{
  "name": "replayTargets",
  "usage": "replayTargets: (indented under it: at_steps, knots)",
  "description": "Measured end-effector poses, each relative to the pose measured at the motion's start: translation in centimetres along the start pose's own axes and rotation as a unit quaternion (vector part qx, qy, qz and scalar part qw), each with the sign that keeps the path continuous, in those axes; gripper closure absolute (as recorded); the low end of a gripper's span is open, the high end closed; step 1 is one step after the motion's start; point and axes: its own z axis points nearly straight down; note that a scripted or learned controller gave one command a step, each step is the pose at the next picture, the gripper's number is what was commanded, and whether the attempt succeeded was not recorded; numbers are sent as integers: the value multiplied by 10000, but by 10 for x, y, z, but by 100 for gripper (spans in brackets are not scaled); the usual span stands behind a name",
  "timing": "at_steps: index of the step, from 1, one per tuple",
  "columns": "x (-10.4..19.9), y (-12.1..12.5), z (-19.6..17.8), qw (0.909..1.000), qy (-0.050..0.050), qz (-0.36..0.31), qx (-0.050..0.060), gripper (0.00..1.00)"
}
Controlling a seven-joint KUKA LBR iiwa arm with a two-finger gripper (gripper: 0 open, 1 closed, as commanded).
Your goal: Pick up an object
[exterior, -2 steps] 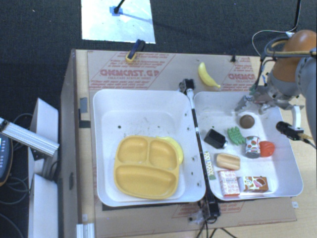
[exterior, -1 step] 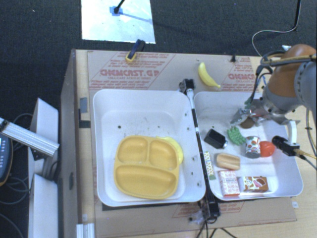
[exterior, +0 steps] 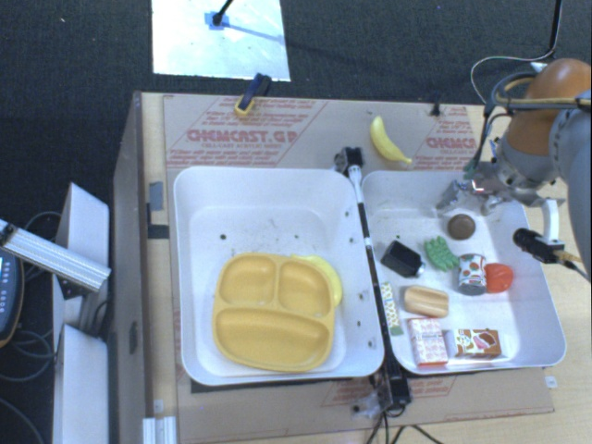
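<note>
From my screen, both white bins (exterior: 277, 188) look like smooth, faintly glossy plastic. The yellow divided tray (exterior: 273, 311) reads as matt plastic. At twelve o'clock, the printed board (exterior: 277, 128) under the bins looks like matt cardboard, with a shiny plastic banana (exterior: 388, 142) on it. The arm's orange band (exterior: 555, 86) is glossy. The floor (exterior: 74, 63) looks like rough dark carpet.

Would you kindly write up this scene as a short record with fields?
left bin: yellow divided tray
right bin: brown round object, black block, green toy, can, red object, bun, two small cartons
outside the bins: banana on the bench
hand: over the right bin's far end, above the brown round object
</note>
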Motion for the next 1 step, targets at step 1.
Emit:
replayTargets:
  at_steps: [1]
  knots:
    - [39, -38, 1, 10000, -6, -2, -6, 0]
